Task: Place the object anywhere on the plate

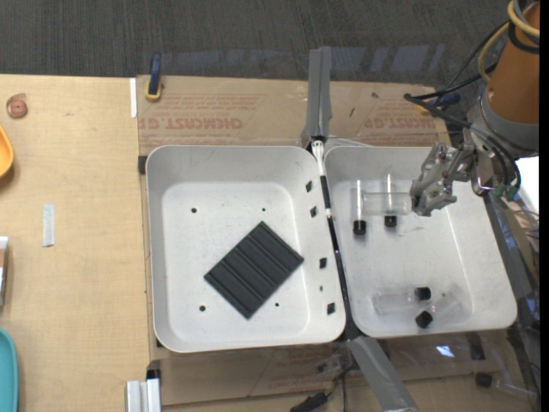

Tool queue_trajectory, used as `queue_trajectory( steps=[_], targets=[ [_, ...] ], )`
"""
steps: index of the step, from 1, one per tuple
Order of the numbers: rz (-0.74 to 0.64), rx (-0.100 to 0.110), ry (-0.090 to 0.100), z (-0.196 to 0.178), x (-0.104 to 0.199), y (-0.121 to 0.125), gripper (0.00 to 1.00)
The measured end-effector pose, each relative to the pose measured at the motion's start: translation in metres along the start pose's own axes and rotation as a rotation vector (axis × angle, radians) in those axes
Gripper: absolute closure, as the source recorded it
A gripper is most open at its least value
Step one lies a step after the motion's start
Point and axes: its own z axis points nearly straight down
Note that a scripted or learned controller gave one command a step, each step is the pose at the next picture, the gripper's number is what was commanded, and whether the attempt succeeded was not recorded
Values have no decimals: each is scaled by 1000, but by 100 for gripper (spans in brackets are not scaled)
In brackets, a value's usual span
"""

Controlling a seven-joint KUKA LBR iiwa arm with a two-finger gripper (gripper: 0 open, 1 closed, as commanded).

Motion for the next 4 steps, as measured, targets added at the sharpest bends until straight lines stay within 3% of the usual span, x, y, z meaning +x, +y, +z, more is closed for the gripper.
queue_trajectory(
  steps=[1,2,3,4],
  targets=[
    [-692,-2,0,12,22,46,100],
    [-1073,-3,0,15,39,94,100],
    [-1184,-3,-1,30,21,170,100],
    [-1323,-4,-1,113,-17,254,100]
  ],
)
